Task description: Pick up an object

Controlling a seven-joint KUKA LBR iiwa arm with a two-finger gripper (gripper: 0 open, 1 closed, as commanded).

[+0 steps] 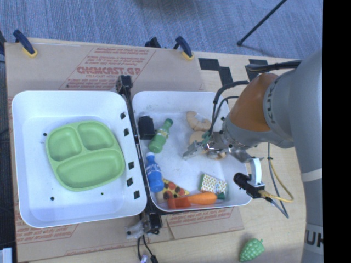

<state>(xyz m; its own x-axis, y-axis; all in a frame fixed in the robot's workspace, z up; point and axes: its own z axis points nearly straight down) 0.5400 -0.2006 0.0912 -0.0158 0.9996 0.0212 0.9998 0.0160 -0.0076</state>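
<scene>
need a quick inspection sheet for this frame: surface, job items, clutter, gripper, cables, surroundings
Surface: cardboard-covered bench with two white bins, left bin and right bin, side by side.
Job's things: in the right bin, green bottle, blue bottle, black block, carrot, patterned packet, tan toy.
Clutter: green divided plate in the left bin; green grape toy on the bench outside the bins.
Gripper: gripper low in the right bin; nothing seen between its fingers.
Cables: black and yellow cables by the wrist.
Surroundings: blue carpet; clamps on the bench's far edge.
</scene>
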